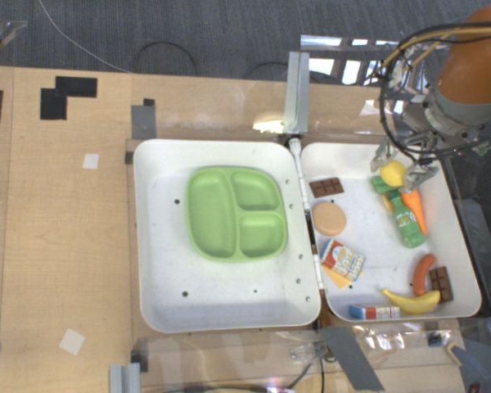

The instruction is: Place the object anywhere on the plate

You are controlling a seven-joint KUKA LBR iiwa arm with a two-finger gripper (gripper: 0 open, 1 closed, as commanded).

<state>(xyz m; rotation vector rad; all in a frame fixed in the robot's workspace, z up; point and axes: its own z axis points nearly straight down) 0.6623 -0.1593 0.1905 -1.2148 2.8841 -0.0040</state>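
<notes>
Sitting between the gripper (pixel 404 169) fingers, yellow lemon (pixel 391 172)

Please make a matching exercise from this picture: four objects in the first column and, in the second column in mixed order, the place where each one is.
Things:
1. green plate
2. banana
3. chocolate bar
4. lemon

Places:
A. near the front edge of the right bin
B. right bin, just under the claw
C. middle of the left bin
D. right bin, by the divider toward the back, just above a round tan cookie

Pairs: 1-C, 2-A, 3-D, 4-B
</notes>
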